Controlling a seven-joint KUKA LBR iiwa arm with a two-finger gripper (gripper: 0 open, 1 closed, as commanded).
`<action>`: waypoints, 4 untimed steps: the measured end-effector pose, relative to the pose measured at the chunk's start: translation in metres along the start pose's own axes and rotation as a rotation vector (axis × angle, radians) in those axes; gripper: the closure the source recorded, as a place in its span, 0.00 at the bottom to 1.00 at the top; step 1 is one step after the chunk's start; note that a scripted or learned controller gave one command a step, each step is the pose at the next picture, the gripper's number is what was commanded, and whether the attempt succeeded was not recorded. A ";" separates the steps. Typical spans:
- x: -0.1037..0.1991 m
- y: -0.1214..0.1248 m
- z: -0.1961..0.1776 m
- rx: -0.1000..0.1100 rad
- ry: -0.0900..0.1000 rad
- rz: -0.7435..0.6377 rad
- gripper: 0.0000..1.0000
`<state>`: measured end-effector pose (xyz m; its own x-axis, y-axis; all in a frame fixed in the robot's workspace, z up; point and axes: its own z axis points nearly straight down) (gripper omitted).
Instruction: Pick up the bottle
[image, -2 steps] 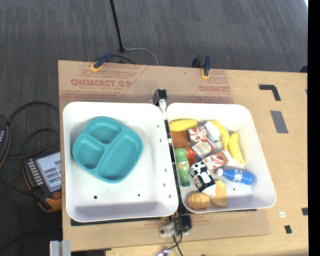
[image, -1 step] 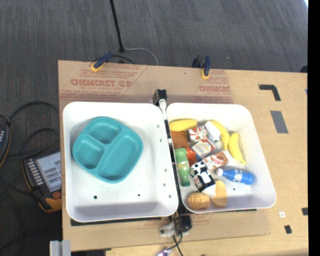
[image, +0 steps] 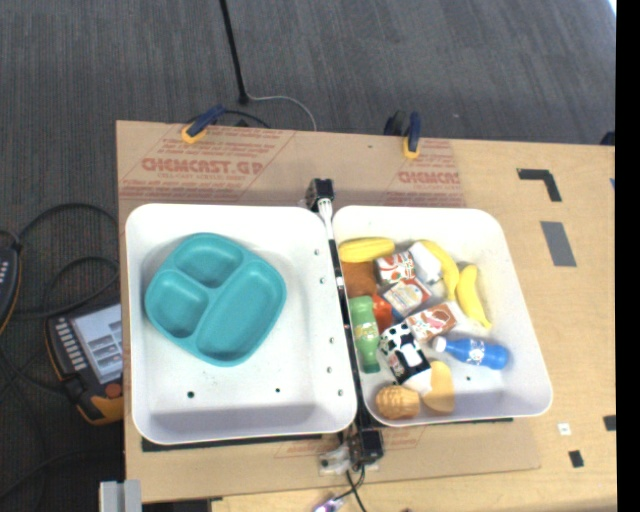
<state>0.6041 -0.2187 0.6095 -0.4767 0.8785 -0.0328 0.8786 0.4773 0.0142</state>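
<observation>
Gripper state: can't tell from this view, so nothing says the bottle (image: 474, 351) is held. Judged from how things lie, the pick is not yet done. The bottle is blue w/ a white cap and lies on its side on the floor of the right bin (image: 527, 385), at approx 4 o'clock from bin centre, cap end pointing to 9 o'clock. At its 12 o'clock is a banana (image: 471, 295), near but apart. At 10 o'clock a small red/white carton (image: 432, 322) sits just beside the cap. At 9 o'clock a black/white cow-print item (image: 405, 353) is close to the cap, can't tell if touching. At 7 o'clock a tan wedge (image: 440, 391) and a bread roll (image: 397, 402) are near the bin's front wall. The 3 o'clock side of the bottle looks free up to the bin wall, so approach from there or straight down seems least cluttered. The cap side is the risk, as neighbours could get bumped. A green item (image: 365, 332) lies along the divider at far 9 o'clock, well apart. The left bin (image: 160, 415) holds a teal divided plate (image: 215, 297), not relevant. Left to do: reach, close on the bottle body, lift clear.
</observation>
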 end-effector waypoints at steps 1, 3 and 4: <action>0.000 0.001 -0.010 -0.001 -0.003 -0.001 1.00; 0.000 0.004 -0.031 -0.003 -0.009 -0.003 1.00; 0.001 0.005 -0.041 -0.004 -0.013 -0.004 1.00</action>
<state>0.6074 -0.2146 0.6504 -0.4793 0.8764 -0.0457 0.8768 0.4805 0.0181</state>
